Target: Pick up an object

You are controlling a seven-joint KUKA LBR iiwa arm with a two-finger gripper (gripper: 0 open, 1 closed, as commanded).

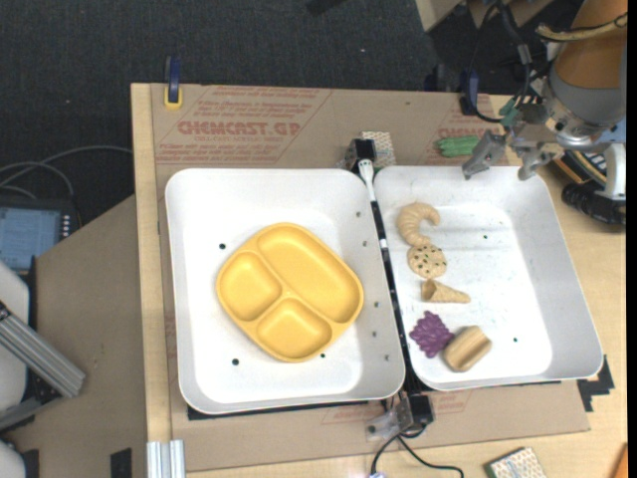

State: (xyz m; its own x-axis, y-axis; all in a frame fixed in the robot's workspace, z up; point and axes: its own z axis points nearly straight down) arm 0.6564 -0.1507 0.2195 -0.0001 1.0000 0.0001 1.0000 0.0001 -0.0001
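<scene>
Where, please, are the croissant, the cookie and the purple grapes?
croissant (417, 220): camera view, middle of its curve.
cookie (426, 260): camera view, centre of its face.
purple grapes (430, 333): camera view, middle of the bunch.

One fixed camera looks down at a slant on both white bins (189, 267).

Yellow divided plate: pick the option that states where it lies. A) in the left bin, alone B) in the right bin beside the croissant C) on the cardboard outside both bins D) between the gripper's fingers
A: the yellow divided plate lies flat in the left bin, while the croissant and other food pieces sit in the right bin.
</scene>
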